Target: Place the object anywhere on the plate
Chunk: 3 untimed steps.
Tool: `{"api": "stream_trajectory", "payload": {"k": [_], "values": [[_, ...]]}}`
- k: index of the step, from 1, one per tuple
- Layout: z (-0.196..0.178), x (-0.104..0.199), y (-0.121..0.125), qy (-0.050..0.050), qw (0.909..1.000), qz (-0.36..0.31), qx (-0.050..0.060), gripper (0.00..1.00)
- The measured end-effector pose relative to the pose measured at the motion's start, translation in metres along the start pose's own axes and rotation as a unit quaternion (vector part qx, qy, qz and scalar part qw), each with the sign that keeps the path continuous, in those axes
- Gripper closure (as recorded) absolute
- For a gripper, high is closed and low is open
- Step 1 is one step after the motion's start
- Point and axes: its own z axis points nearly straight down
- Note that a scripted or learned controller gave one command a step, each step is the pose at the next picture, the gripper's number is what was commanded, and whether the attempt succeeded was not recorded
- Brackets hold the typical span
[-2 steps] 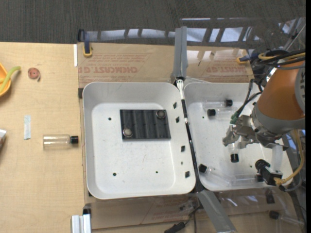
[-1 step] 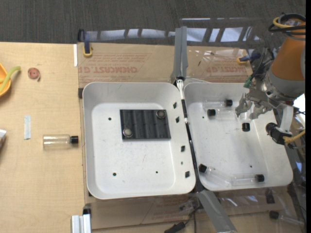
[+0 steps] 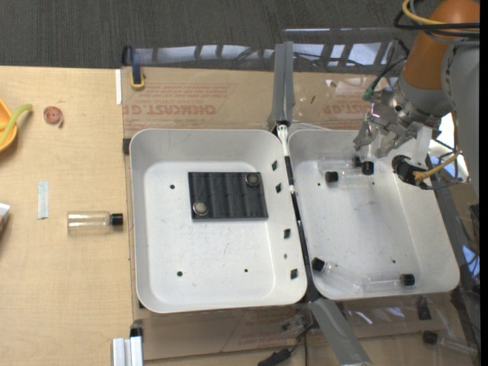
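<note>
A dark ribbed rectangular plate [image 3: 229,195] lies flat in the left bin [image 3: 152,265], with two small round knobs on it. In the right bin [image 3: 427,235] a clear tube with black end caps [image 3: 347,176] lies near the far wall. A second clear tube [image 3: 366,282] lies along the near wall. My gripper [image 3: 364,157] hangs low over the far part of the right bin, right at the far tube's right end cap. The wrist hides how it meets the tube.
The divider between the bins [image 3: 293,197] runs down the middle. On the wooden bench to the left lie a clear vial with a black cap [image 3: 91,220], a small red disc [image 3: 52,114], a pale strip [image 3: 43,200] and a yellow item [image 3: 8,124].
</note>
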Motion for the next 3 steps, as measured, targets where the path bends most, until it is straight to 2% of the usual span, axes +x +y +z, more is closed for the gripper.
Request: {"api": "stream_trajectory", "payload": {"k": [1,2,3], "values": [[0.007,-0.075,0.03,0.0,0.9985,0.055,0.0,1.0],[-0.042,-0.032,0.02,0.0,0.9881,0.154,0.0,1.0],[-0.009,0.024,-0.081,0.0,0.9885,0.151,0.001,1.0]]}}
